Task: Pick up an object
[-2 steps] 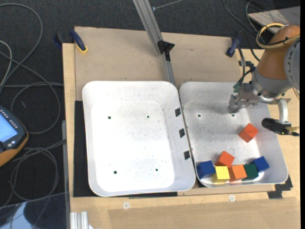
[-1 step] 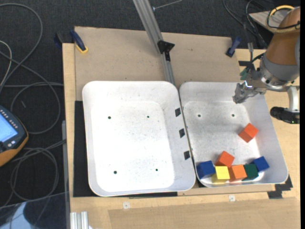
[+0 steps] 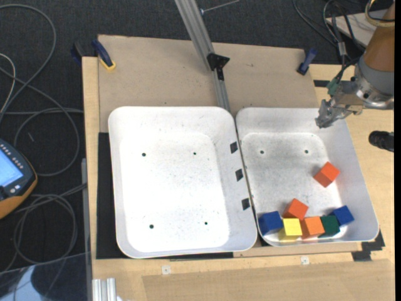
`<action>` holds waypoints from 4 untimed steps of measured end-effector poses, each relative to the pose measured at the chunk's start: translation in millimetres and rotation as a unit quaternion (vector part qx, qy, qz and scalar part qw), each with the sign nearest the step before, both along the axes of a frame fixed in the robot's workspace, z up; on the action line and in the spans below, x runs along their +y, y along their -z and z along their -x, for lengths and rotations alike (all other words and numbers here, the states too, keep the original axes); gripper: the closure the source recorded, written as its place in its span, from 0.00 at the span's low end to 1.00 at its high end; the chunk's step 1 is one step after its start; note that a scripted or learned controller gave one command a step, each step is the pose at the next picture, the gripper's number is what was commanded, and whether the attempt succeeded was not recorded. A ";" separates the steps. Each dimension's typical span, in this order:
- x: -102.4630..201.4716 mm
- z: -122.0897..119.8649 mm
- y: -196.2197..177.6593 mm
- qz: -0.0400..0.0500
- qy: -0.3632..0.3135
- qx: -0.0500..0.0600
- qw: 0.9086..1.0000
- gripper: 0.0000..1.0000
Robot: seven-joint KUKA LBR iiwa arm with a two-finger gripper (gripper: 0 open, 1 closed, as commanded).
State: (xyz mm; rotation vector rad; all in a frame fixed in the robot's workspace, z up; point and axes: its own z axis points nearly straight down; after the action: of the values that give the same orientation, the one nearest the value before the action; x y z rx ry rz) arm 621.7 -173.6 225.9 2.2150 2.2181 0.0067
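Camera view: the grey two-finger gripper point(image 3: 326, 119) hangs over the right white plastic bin's point(image 3: 250, 168) far right corner — finger state cannot be told. One orange cube point(image 3: 326, 174) lies apart; the other small coloured cubes point(image 3: 304, 221) crowd the near wall. Risk: a descent there jams against neighbours or the rim. Mid-bin is open room.

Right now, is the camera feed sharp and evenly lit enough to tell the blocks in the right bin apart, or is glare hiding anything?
Camera view: lighting is even, with no glare washing out the right bin; the lone orange block and the front cluster, such as the yellow block, read sharp with soft, short shadows. The claw at the bin's far right corner is slightly blurred and small.
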 end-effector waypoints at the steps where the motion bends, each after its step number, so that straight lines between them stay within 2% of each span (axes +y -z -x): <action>1: -3.8 8.1 -54.6 0.000 0.001 0.000 1.000 1.00; 2: 55.3 13.5 -59.2 -0.003 -0.003 0.004 1.000 1.00; 3: 99.9 10.8 -54.4 -0.002 -0.002 0.005 1.000 1.00; 4: 158.1 22.0 -53.3 -0.003 -0.003 0.005 1.000 1.00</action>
State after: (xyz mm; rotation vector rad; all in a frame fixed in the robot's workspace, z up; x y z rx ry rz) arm 599.7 -15.4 279.2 2.2166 2.2324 0.0008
